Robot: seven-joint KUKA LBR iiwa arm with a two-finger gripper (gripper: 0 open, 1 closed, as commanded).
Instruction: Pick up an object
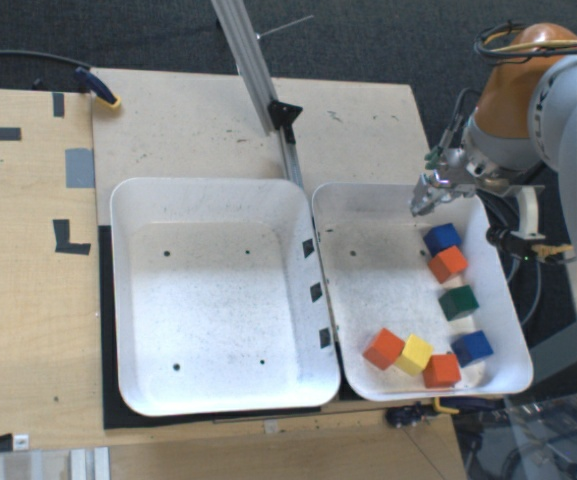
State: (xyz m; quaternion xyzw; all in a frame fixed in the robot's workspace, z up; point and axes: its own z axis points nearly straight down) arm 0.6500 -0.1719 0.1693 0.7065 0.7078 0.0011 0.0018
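Orange block [442, 370] lies low in right bin [368, 218]; claw [426, 200] state unclear; no writing legible.

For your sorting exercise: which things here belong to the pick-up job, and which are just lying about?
Job:
gripper
blue cube
orange cube
green cube
yellow cube
right bin

Lying about:
left bin
metal rail
black cable
grey tape

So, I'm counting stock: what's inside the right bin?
The right bin holds seven blocks: three orange, two blue, one green, one yellow. The hand covers a bit of floor.
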